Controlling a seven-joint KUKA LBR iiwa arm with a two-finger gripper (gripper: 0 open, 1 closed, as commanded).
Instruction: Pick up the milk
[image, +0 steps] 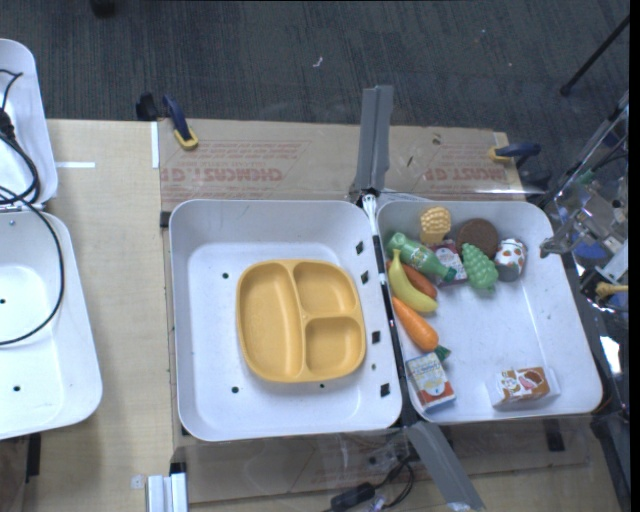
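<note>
A yellow tray lies in the left bin. In the right bin, a carrot lies just beyond the milk, a small upright carton at the near left corner; a second carton sits well right.

We see even, bright overhead light, no hard glare. Soft shadows sit under the yellow plate & inside the left bin walls. Pic is a bit grainy, low-res; small toys in the right bin look soft. Straight edges bow slightly near the corners.
</note>
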